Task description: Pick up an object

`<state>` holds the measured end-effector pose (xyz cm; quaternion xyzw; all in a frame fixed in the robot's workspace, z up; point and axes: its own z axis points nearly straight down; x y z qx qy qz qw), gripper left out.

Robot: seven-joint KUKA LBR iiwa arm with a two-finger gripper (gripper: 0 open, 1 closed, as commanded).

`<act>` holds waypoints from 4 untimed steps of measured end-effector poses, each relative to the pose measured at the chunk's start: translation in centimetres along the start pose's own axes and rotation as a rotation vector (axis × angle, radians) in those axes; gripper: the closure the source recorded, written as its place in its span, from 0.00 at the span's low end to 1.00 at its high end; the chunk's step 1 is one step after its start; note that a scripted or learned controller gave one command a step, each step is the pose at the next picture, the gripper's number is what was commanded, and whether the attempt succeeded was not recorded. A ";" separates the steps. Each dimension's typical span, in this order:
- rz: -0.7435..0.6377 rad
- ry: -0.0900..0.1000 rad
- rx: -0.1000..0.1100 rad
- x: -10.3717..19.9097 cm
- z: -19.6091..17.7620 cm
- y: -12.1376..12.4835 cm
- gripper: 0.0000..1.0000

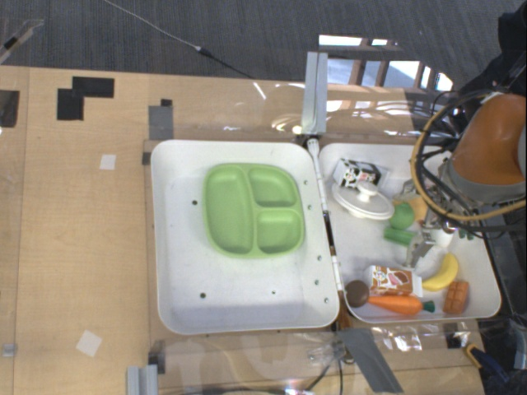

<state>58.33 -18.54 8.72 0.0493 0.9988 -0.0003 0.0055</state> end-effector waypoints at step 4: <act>0.066 0.003 0.000 -1.8 0.1 6.7 0.00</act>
